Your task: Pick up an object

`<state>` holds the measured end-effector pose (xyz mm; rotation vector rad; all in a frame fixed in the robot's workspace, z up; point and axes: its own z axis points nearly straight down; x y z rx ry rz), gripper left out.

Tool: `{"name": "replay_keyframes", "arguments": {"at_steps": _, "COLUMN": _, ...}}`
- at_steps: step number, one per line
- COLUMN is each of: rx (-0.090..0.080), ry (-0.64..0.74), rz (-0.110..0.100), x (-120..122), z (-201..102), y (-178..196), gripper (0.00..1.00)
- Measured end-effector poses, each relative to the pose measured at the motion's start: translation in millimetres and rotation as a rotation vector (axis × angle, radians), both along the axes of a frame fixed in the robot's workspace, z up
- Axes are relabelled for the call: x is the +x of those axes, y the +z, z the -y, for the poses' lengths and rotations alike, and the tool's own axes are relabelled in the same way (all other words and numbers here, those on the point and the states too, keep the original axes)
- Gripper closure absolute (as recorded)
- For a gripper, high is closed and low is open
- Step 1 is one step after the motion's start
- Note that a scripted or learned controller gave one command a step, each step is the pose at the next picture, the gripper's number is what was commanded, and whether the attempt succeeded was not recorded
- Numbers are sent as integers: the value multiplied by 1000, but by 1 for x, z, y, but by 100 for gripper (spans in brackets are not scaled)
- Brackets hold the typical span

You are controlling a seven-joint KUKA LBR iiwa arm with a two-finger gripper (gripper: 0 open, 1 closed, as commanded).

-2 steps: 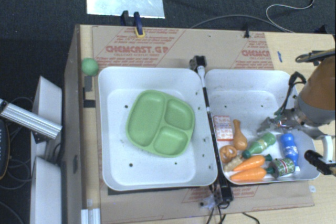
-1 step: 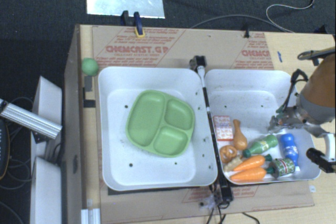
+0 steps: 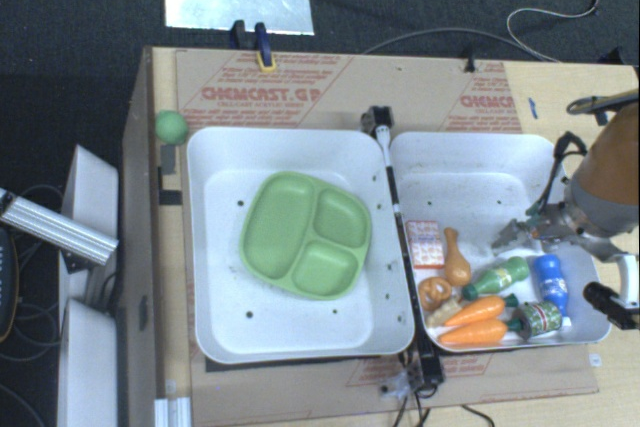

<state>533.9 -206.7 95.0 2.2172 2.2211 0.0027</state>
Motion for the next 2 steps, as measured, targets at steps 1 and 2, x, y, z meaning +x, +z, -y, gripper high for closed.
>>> {"name": "replay_keyframes", "arguments": {"at_steps": 1, "rx": -1, "ry": -2, "rz": 0, "x": -45, "z": 0, "y": -10, "gripper": 0}}
{"name": "replay_keyframes", "arguments": {"at_steps": 2, "rx": -2, "ry": -1, "rz": 3, "x": -44, "z": 0, "y": 0, "gripper": 100}}
